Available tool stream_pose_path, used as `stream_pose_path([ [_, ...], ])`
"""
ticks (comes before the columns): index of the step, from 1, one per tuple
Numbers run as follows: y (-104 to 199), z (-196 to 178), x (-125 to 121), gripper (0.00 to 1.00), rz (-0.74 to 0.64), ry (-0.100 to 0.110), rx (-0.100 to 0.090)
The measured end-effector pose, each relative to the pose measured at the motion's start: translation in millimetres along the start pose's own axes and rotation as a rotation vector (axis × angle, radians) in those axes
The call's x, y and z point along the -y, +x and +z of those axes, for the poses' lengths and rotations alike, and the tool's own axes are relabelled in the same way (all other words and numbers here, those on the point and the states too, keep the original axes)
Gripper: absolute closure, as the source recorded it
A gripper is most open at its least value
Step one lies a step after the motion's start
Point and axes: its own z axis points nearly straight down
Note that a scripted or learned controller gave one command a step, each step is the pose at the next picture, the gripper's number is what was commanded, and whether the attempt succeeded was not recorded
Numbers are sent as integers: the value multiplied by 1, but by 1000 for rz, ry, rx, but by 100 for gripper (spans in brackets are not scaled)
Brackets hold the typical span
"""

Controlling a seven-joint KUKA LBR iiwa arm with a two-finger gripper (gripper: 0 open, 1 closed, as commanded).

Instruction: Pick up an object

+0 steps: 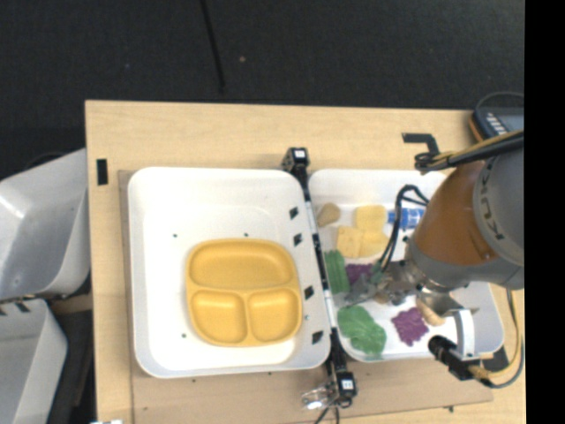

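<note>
So the table carried two bins side by side, touching along the middle. The left bin had a three-compartment tray sitting in it, toward the near right part, with the single big compartment at the back and two small ones in front. The right bin was the crowded one: a small lump at the back left, blocky pieces just right of it, a long piece along the left wall, a leafy thing in the near left corner and a bunchy one right of that. The arm came in from the right, over that bin's right half.
</note>
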Motion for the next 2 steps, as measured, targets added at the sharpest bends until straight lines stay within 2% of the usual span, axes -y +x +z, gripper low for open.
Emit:
stream_pose_path([
  [1,11,7,-9,0,3,-5,5],
  [2,-23,-1,-60,0,0,-5,3],
])
